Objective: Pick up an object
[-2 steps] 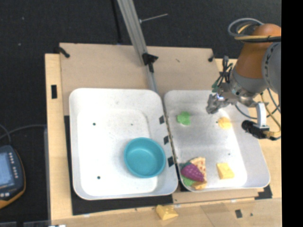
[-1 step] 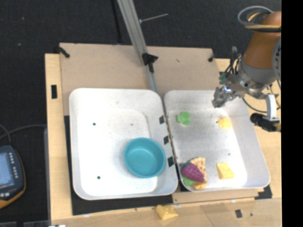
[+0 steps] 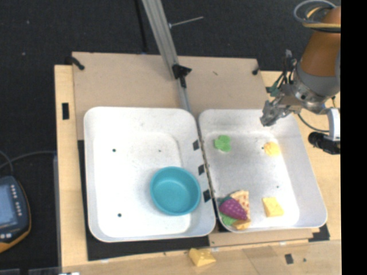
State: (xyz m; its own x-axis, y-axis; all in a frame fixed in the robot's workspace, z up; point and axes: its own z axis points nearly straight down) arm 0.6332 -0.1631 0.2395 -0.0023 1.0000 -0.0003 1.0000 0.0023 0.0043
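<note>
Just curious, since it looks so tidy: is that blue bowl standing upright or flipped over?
Upright. The blue bowl in the left bin shows its open rim and hollow inside facing up.

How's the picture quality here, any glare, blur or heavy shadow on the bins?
Camera view: light is even and soft, with no harsh glare on the left bin or right bin; the bowl casts only a faint shadow. The image is slightly soft overall, so the gripper lacks fine detail and the small toys near the right bin's front edge blur together. The floor around the bench is very dark.
</note>
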